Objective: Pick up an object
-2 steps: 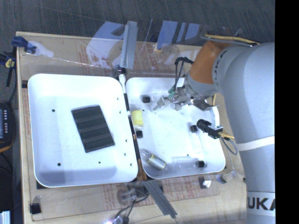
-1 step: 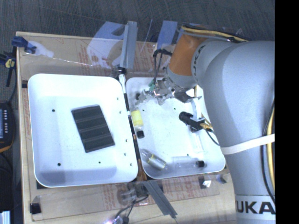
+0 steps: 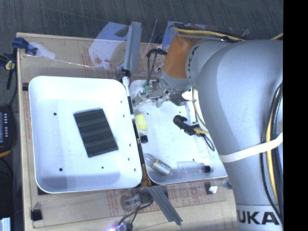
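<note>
One yellow piece (image 3: 140, 122) lies in the right bin (image 3: 168, 146), likely why the gripper (image 3: 151, 94) hangs near; open or closed, I cannot tell.

A flat black block (image 3: 95, 132) lies slanted in the left bin (image 3: 43, 95). In the right bin (image 3: 166, 141) lie a small yellow piece (image 3: 140, 122) and a shiny tube (image 3: 160, 166) near the front.
</note>
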